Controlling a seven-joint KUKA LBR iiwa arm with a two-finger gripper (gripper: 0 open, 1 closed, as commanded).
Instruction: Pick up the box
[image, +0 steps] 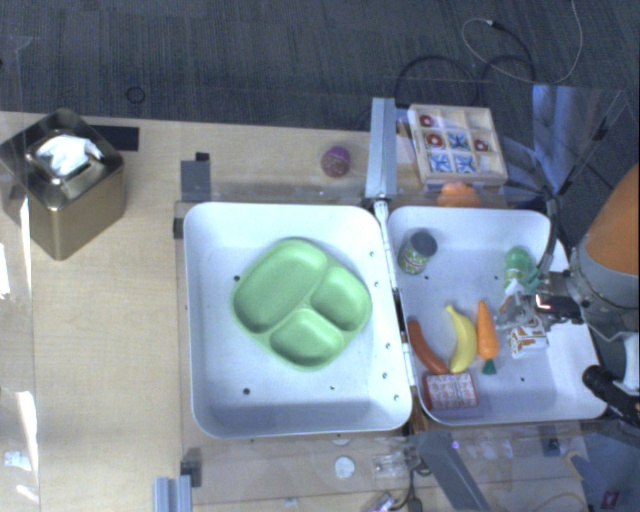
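The gripper (524, 312) is seen low in the right bin (470, 225); whether it is open cannot be told. The box (451, 391), lying nearer the camera and to its left, should be approached squarely from above

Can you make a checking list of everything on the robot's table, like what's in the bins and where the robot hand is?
Surface: pale wooden bench bearing a left white bin and a right white bin.
Job's things: small reddish flat box lying at the right bin's near edge, not held.
Clutter: green three-part plastic plate in the left bin; in the right bin, small tin can, yellow banana, orange carrot, red sausage-shaped toy, green toy.
Grippers: gripper over the right bin's right side, apart from the box.
Cables: black cables behind the bins.
Surroundings: brown tissue box, tic-tac-toe board, purple ball.
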